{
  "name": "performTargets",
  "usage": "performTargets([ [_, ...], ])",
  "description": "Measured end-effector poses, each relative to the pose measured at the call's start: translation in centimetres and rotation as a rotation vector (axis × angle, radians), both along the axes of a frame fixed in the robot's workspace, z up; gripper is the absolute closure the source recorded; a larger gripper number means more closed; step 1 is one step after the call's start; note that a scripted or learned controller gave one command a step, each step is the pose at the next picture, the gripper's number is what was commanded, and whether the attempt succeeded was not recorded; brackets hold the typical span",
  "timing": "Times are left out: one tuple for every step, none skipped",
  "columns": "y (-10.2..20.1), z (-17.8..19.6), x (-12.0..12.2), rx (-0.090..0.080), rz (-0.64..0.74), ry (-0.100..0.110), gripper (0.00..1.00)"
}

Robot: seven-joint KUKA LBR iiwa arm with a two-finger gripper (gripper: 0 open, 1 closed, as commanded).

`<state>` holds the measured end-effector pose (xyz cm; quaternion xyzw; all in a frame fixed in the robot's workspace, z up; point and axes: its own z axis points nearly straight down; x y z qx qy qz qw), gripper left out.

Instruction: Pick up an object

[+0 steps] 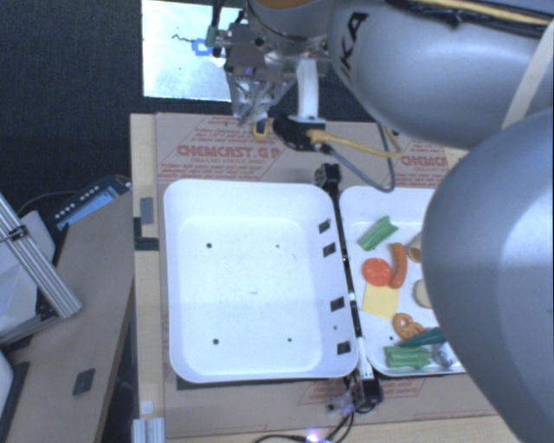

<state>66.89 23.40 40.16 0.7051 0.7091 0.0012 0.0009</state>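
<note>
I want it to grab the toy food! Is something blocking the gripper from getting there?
The gripper hangs beyond the bins' far edge. Between it and the red tomato slice in the right bin, nothing visible blocks the way.

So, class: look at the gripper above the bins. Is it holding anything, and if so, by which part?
It cannot be told. The gripper hangs beyond the left bin, over the cardboard; a small yellow bit sits by its tip.

KUKA arm [450, 78]: big rounded grey shells, smooth and matte, dark letters "KA" on shell. Orange band [290, 4] above wrist. Wrist block metallic, small screws, blue part on its side. Pincer [251, 108]: pale translucent fingers. Yellow cable [359, 145] and grey cable hang from black connector.
</note>
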Motion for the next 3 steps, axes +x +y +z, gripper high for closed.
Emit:
performTargets([
  [0.0,1.2,0.0,0.0,0.001,0.0,1.0],
  [0.0,2.0,0.0,0.0,0.001,0.0,1.0],
  [0.0,2.5,0.0,-0.001,0.001,0.001,1.0],
])
